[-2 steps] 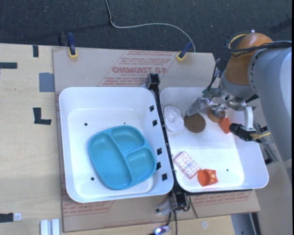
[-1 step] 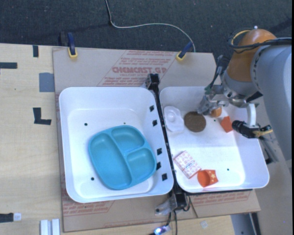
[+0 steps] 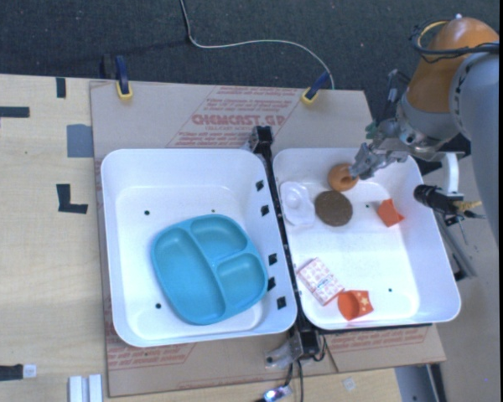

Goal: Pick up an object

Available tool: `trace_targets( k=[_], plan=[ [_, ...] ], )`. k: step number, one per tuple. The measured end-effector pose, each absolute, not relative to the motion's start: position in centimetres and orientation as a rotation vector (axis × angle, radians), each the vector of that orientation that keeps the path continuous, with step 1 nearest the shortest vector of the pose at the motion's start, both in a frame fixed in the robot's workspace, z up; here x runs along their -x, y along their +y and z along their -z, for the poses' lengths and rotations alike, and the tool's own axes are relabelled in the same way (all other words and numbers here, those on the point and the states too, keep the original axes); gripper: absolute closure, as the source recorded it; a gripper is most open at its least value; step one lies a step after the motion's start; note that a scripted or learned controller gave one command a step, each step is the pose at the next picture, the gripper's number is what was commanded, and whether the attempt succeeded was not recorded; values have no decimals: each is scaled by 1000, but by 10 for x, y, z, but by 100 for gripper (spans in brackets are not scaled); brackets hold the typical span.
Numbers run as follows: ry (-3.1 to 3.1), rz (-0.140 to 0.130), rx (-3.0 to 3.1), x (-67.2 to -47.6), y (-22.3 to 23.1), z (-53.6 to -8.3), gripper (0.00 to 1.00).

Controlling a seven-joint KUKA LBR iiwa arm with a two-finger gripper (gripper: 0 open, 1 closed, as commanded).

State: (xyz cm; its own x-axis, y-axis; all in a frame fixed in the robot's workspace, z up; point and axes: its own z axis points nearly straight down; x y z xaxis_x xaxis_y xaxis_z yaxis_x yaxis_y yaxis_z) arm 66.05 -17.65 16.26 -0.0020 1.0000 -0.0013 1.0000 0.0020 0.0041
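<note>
My gripper [image 3: 358,170] hangs low over the back of the right bin [image 3: 427,308], right beside a small tan ring-shaped piece like a doughnut [image 3: 341,177]. Whether it touches the piece I cannot tell. Just in front lies a brown round disc [image 3: 334,208]. A small orange block [image 3: 390,213] sits to the right of the disc. A clear plastic piece [image 3: 296,201] lies at the bin's left wall. Near the front are a pink patterned packet [image 3: 319,280] and an orange wedge [image 3: 355,305].
The left bin [image 3: 126,182] holds a blue divided tray [image 3: 210,267]. A black divider with clips [image 3: 272,216] runs between the bins. A cable [image 3: 251,44] loops across the dark floor behind the bench. The arm's orange band [image 3: 453,48] stands at the right.
</note>
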Motion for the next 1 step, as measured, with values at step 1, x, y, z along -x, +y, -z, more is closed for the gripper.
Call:
trace_targets(
  k=[1],
  plan=[
    [2223, -2, -2217, -667, -174, -206, 100]
  ],
)
